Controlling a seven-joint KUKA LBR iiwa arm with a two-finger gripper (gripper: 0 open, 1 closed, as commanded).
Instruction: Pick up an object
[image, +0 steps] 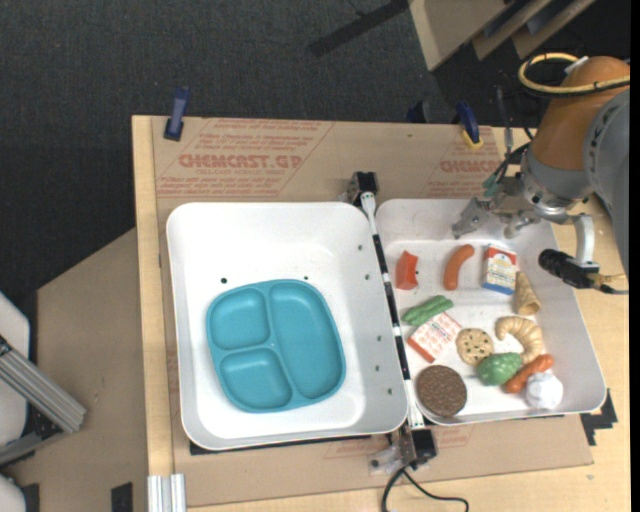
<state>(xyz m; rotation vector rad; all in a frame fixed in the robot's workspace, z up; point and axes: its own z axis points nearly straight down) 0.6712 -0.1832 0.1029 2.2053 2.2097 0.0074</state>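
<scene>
Hovering over the far edge of the right bin (590, 330), jaws (492, 218) spread and holding nothing; sausage (458, 266) and small carton (499, 270) lie just below them, red piece (407, 269) further left. Remaining items crowd the bin's near half: green pod (427, 309), cookie (473, 345), brown disc (441, 389), croissant (519, 329). Left bin (200, 230) holds a teal divided tray (275, 343) with bare floor around it.

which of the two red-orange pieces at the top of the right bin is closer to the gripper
The sausage-shaped piece, lying just below the gripper. The other, a squarer red chunk, sits farther left, beside the divider between the bins.
</scene>
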